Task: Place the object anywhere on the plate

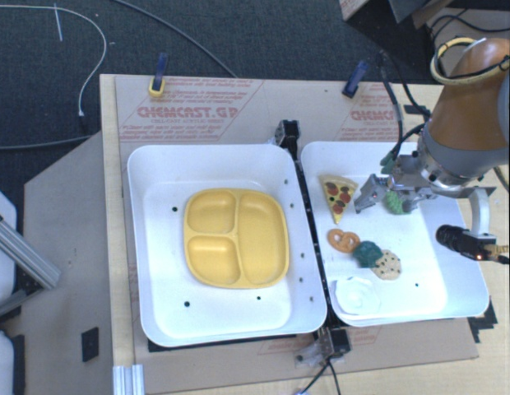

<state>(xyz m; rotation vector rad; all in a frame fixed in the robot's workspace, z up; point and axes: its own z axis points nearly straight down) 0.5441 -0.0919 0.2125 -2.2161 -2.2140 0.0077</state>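
Yellow and still bare, your three-compartment plate (236, 237) sits in the middle of the left bin (148, 220), so from the fixed overhead camera the placing itself looks not yet done. Your gripper (385, 196) is low over the upper part of the right bin (452, 295), and a small green object (395, 202) lies right at its fingers; you cannot tell from this slant whether they are spread or pinching it, nor whether it is lifted off the floor. That green piece reads as a rounded, knobbly toy, partly hidden by the metal. Just left lies a pizza slice (338, 196); nearer the camera a pretzel (343, 240), a dark teal lump (368, 253), a speckled cookie (387, 265) and a white lid (357, 295). Judged from this, you still face the carry across the divider and the release.
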